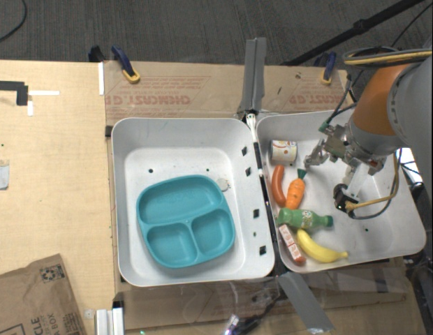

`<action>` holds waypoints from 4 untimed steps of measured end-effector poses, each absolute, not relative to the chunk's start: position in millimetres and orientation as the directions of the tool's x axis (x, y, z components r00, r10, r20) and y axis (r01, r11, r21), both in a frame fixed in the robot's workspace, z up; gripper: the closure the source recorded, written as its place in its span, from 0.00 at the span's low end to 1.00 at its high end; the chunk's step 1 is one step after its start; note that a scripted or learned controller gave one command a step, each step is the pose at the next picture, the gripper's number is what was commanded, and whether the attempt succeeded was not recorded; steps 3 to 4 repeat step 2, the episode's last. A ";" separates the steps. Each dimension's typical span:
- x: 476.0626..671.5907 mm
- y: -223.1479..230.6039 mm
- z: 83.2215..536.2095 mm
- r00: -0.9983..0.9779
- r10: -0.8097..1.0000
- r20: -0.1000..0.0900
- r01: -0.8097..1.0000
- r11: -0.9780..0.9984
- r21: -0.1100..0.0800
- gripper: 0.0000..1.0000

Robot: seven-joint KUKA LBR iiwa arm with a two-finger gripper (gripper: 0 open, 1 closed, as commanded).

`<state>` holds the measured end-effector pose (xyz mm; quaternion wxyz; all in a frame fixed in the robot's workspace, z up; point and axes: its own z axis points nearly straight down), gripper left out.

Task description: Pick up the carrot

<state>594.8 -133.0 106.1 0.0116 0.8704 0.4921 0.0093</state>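
Camera view has the carrot [295, 192] in the right bin [405, 236], over toward that bin's 9 o'clock wall, with its green top pointing to about 12. The gripper [316, 158] hovers just off the carrot's 1 o'clock, not on it yet. Honestly, I can't tell from this angle whether it's spread or closed.

The tricky bit is the crowding. A red sausage [277, 185] lies alongside at the carrot's 9 o'clock, touching it by the look of things, and the green bottle [305, 219] lies across right at its 6.

I'd come down over the fat middle of the carrot and close across its width — 9 to 3 — not along its length. Drift toward the sausage side and it'll probably grab both. The white can [283, 151] up at 11 looks far enough away to ignore.
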 end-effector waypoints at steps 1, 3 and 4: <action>596.5 -132.6 115.9 0.515 0.857 0.007 0.857 -0.515 0.031 1.00; 546.0 -42.0 189.3 0.652 0.758 -0.004 0.758 -0.652 -0.004 1.00; 546.0 -42.0 189.3 0.652 0.758 -0.004 0.758 -0.652 -0.004 1.00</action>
